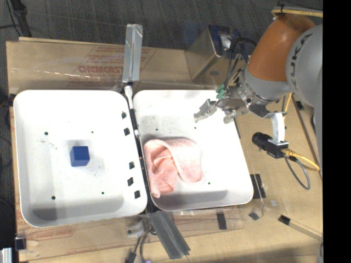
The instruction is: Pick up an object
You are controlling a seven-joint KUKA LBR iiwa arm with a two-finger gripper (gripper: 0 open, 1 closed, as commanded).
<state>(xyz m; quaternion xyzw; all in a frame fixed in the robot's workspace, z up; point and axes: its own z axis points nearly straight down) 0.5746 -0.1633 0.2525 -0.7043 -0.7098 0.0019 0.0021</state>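
The wooden surface (274, 201) carries two white bins, the left bin (33, 108) touching the right bin (230, 163), over printed cardboard (98, 59).

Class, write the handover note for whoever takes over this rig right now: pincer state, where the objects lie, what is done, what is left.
Pincer: above the far part of the right bin, nothing between its fingers; whether it is open or shut is unclear.
Pink cloth: crumpled in the right bin, against the wall shared with the left bin.
Blue cube: on the floor of the left bin.
Done: no object picked up.
Left: choose an object, descend, grasp, lift. The cloth is probably the nearer target.
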